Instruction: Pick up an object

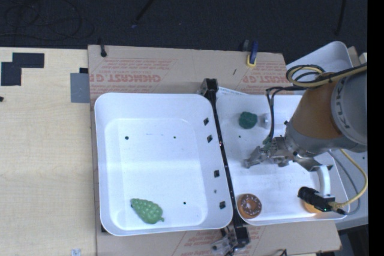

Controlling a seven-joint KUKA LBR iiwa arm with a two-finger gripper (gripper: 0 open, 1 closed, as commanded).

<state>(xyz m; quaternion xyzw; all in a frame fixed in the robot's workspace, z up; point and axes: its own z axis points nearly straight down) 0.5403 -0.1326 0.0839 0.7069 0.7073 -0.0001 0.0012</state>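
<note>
**Desk:** Where do you stand?

**Me:** I have the two-finger gripper [251,160] low in the right shallow white bin [282,192]. It is over bare floor about mid-bin and points toward the black divider [219,141] between the bins. From this slant I can't tell whether it is set wide or narrow. I see nothing held in it.

**Desk:** What can you go for?

**Me:** Three things. A dark green rounded lump [248,120] sits toward the back of the same bin, near the gripper's tip. A brown ring-shaped piece like a small doughnut [249,205] lies at the front wall, close to the divider. A light green knobbly cluster like plastic grapes [147,211] lies at the front of the left shallow white bin [105,129], well apart from the arm.

**Desk:** Your pick?

**Me:** The dark green lump, I think. It is nearest and seems to have floor showing on every side. The doughnut looks tight to the wall, which probably leaves no room on that side.

**Desk:** How do I do it well?

**Me:** I'd raise the tool first so it doesn't shove the lump sideways, then set it wide. Next I'd centre it above the lump and come straight down. I'd close across the lump's broadest part, near the floor, because a rounded thing can squirt out of a high pinch. Then I'd lift slowly and check that it comes up.
</note>
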